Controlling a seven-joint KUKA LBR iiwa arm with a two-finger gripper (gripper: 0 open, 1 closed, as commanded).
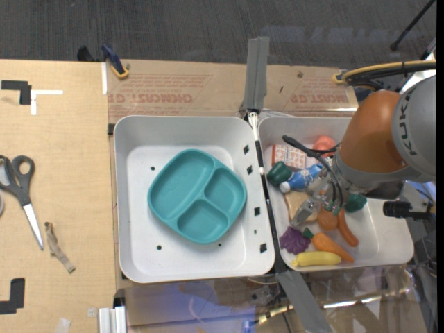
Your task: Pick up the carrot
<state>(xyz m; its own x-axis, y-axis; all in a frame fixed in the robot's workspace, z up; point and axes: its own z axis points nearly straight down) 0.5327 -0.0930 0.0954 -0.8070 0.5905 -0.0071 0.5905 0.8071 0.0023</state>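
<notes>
Carrot [332, 245] lay near front edge of right bin [395, 250], above banana [318, 259], beside purple toy [295, 241]; gripper [310, 209] hovered just behind it, finger state indiscernible; carrot likely light, rigid, smooth plastic; grasp across thick mid-body.

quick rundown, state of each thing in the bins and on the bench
teal divided plate: flat in the left bin, right side up
carrot: lying in the right bin, not gripped
banana: lying near the front wall
claw: low over the toy food
scissors: lying shut on the bench
</notes>
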